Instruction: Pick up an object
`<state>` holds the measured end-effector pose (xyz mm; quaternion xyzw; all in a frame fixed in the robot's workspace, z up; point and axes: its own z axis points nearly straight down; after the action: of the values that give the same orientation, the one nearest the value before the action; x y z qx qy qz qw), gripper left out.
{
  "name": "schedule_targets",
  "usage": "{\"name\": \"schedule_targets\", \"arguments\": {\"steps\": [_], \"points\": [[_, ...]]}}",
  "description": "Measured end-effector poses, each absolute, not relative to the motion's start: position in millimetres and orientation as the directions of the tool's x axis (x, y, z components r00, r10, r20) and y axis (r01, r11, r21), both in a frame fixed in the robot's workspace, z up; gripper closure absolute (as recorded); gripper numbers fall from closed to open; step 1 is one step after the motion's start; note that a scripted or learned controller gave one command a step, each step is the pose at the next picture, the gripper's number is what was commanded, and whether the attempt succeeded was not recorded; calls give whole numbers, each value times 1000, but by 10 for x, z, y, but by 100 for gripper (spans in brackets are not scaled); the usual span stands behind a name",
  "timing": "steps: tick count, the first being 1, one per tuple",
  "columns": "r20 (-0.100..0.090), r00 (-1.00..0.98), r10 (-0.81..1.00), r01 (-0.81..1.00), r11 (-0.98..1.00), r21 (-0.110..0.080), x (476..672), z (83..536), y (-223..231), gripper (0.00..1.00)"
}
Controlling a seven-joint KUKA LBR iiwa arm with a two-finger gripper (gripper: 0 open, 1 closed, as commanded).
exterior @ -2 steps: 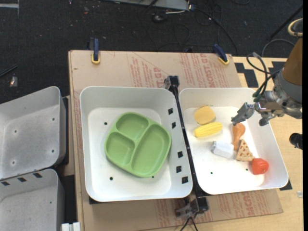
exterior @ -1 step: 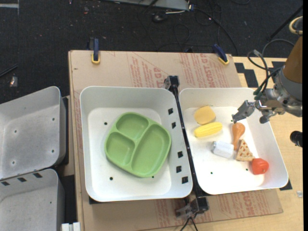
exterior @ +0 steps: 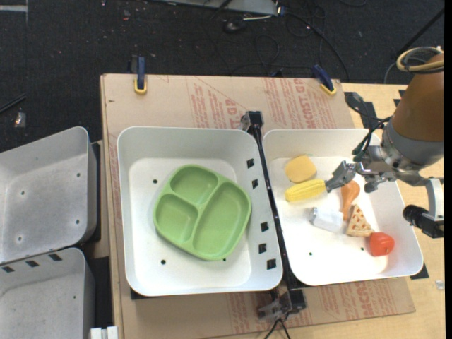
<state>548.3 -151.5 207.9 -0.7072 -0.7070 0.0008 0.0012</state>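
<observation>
We see the gripper (exterior: pixel 346 175) low over the right bin (exterior: pixel 406 263), reaching in from the right at the end of a grey arm (exterior: pixel 409 147) with an orange band above the wrist. Its 2 dark fingers (exterior: pixel 340 173) stand slightly apart, and nothing sits between them. They hover at the top end of an orange carrot (exterior: pixel 349 198), which lies just below them, and we cannot tell whether they touch it.

Around the gripper, 6 small objects share the right bin. A yellow corn cob (exterior: pixel 305 191) lies just to the left, its tip close to the fingers. Above the cob sits a rounded yellow piece (exterior: pixel 300 168). Below the cob, a white crumpled item (exterior: pixel 328 219) rests against the carrot's lower end. A triangular pizza slice (exterior: pixel 359 222) lies just right of the carrot, and a red tomato (exterior: pixel 381 244) sits near the slice's lower corner.

Further out, the left bin (exterior: pixel 141 260) holds 1 green plate (exterior: pixel 203 211) with 3 compartments, set at a tilt. Both bins rest on a cardboard sheet (exterior: pixel 183 101) clamped at its far edge.
</observation>
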Motion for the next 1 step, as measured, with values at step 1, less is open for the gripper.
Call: {"name": "schedule_targets", "arguments": {"steps": [1], "points": [[1, -2, 1000, 1000, 2, -4, 5558, 1539, -1440, 0]]}}
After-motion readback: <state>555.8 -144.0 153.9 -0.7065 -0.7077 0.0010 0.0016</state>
